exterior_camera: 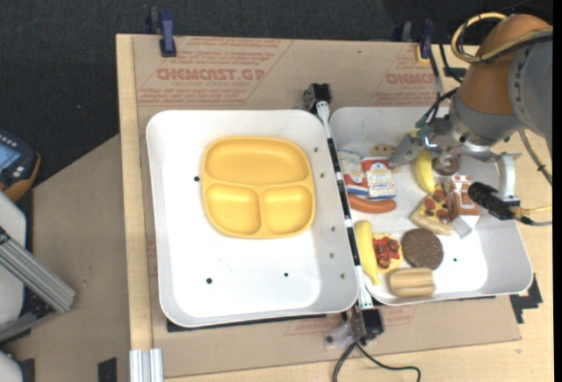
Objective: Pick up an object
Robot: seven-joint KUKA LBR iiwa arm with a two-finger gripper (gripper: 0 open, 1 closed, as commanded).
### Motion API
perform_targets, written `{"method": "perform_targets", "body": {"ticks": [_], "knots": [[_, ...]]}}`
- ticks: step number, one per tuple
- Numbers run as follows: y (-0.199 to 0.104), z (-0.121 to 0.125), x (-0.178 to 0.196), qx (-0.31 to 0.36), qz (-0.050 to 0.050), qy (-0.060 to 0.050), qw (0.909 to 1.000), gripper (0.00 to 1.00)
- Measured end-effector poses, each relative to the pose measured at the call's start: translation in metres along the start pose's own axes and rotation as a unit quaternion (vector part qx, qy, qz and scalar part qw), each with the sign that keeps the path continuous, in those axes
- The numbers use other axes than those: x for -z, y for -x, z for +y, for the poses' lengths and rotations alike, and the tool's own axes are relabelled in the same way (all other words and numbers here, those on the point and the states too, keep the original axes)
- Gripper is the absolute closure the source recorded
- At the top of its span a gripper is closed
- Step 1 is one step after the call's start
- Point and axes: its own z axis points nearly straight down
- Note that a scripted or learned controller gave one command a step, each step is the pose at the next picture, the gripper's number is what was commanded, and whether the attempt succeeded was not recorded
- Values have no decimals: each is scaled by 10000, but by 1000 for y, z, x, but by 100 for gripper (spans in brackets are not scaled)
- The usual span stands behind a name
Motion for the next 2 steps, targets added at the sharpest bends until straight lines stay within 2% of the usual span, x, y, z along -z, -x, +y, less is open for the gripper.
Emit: {"method": "perform_targets", "body": {"ticks": [1,2], "knots": [[2,-3,6,-17,4,-40,10000,100],[-111,20,133,35,23,20,10000,100]]}}
